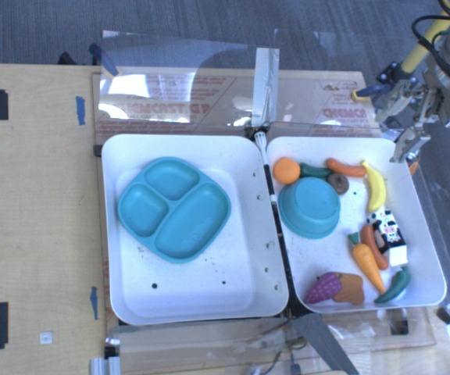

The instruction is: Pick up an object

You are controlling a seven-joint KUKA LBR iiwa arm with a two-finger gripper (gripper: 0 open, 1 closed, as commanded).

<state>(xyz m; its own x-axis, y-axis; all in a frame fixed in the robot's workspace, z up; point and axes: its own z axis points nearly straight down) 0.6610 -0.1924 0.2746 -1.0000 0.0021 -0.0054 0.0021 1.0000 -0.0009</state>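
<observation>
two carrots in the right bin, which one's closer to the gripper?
The smaller carrot along the bin's far edge, beside the banana. The bigger carrot lies toward the near edge, farther from the gripper.

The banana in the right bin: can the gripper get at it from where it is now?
Probably yes. The banana lies uncovered near the right bin's far right corner, and the gripper hangs just beyond that rim, with nothing between them.

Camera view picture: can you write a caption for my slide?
Gripper above the right bin's far corner; toy food beside a blue bowl; a blue divided plate in the left bin.
</observation>
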